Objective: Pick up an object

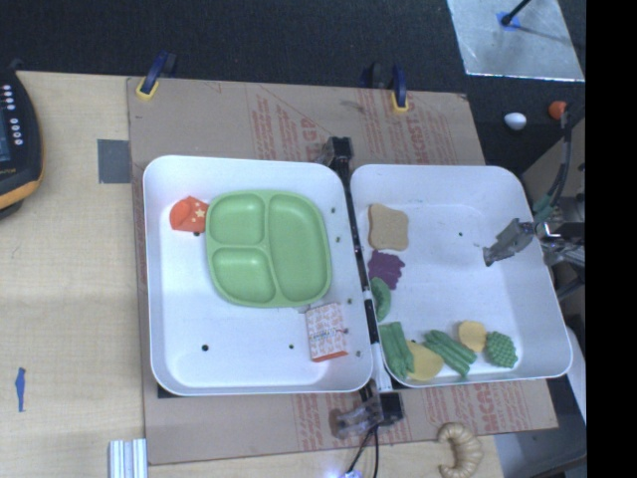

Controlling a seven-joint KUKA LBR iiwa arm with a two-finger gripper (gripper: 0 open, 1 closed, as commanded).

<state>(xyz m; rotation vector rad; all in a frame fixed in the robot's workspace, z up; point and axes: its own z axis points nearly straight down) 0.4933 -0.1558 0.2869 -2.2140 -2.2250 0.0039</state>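
the gripper (510, 241) hovers at the right bin's (448, 182) right side; whether it is open i cannot tell. nearest, the yellow piece (472, 334) near the front looks light, stiff, probably slippery; pinch across its middle.

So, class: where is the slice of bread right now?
The bread lies in the right bin, at its upper left corner near the divider, just above the purple grapes.

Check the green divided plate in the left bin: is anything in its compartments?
Empty. The green divided plate lies flat in the left bin, and all three compartments show bare green. The red toy sits beside its rim.
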